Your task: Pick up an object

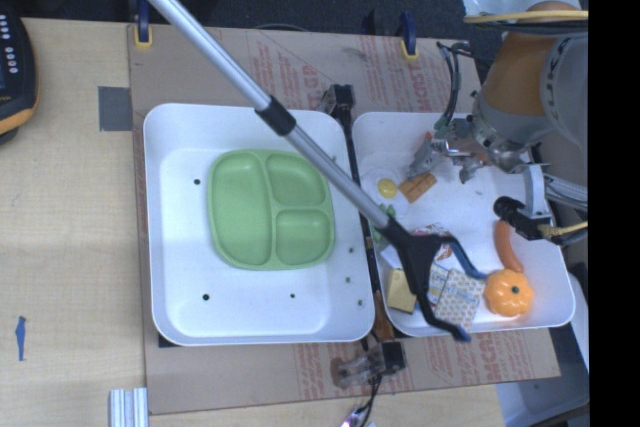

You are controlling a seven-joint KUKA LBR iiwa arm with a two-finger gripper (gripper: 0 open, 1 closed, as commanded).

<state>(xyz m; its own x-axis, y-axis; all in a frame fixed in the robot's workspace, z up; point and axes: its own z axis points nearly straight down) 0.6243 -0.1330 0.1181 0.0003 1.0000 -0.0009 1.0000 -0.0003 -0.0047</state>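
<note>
My gripper hangs over the upper middle of the right bin, under the grey wrist with its orange band. Its two metal fingers stand apart, open, with bare white floor between them. A small brown block lies just below the left fingertip, and I cannot tell if they touch. To its left lies a little yellow round piece. Lower in the bin are an orange carrot-like stick, an orange pumpkin, a yellow block and a patterned packet.
A green divided plate lies in the left bin. A long grey pole slants from the top left across both bins and ends in a black and blue tool lying over the right bin's lower items.
</note>
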